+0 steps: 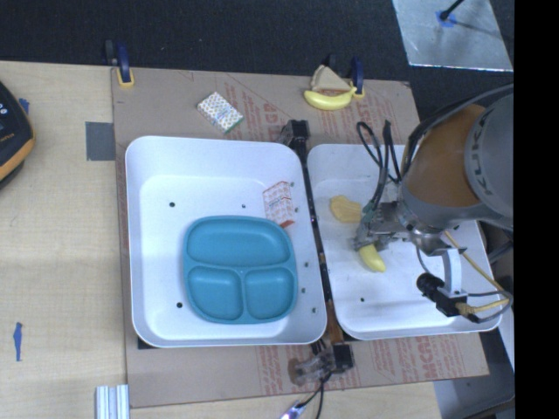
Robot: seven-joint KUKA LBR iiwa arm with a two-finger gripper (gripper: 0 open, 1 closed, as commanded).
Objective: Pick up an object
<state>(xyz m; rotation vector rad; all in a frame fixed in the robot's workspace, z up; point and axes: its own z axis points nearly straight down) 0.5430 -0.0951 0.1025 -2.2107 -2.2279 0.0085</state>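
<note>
Pincer over the right bin

The pincer (374,236) sits low in the right bin (349,317), touching a small yellow piece (373,258); whether it grips, I cannot tell.

**Colours on the bench**

Both bins (140,234) are plain white. The left one holds a teal tray (238,267) and a white packet (279,203) printed in red. The right bin (349,321) carries two yellow pieces (345,208), pale against the white. The cardboard (262,112) under the bins is brown with faint red lettering; on it lie a white packet with a yellow-green pattern (219,111) and a yellow banana (327,99). The arm (445,160) is grey with an orange band. The bench (52,260) is light wood.
</note>
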